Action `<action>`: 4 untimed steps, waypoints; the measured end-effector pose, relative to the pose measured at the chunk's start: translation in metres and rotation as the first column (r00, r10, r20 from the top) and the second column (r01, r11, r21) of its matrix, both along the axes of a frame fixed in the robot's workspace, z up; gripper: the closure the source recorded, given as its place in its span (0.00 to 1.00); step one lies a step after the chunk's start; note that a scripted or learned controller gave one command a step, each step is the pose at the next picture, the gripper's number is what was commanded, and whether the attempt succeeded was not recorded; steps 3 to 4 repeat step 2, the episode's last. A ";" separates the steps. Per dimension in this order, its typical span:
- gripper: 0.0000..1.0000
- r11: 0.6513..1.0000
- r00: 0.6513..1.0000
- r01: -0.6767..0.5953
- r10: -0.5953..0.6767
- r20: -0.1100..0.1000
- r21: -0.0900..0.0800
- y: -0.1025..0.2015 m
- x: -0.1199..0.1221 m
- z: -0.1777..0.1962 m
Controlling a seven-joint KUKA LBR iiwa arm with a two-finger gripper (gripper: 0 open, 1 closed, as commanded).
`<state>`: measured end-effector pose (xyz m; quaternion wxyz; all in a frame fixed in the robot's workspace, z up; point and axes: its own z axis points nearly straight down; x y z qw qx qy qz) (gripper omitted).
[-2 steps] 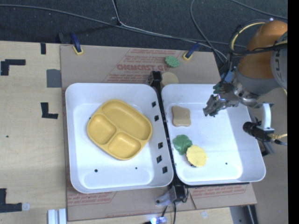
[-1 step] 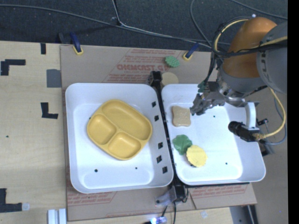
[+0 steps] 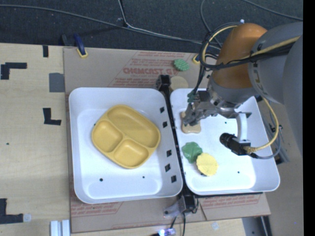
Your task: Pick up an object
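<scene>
My gripper reaches down into the right bin near its left wall. Its fingertips sit right over a small tan object lying on the bin floor. Just below that lies a green object, and touching it on the right is a yellow object. The arm's grey wrist and orange band hang over the bin's upper part. Nothing can be seen lifted off the floor.
The left bin holds a yellow divided tray. A small green piece lies on the cardboard behind the bins. A black cable fitting hangs over the right bin. Cables run above the bench.
</scene>
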<state>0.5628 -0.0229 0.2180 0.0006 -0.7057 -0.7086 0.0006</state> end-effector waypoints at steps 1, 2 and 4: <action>1.00 1.000 1.000 -0.002 0.002 0.001 0.001 0.051 0.000 0.011; 1.00 1.000 1.000 -0.002 0.002 -0.001 0.000 0.104 0.003 0.000; 1.00 1.000 1.000 -0.002 0.002 -0.001 0.000 0.104 0.003 0.000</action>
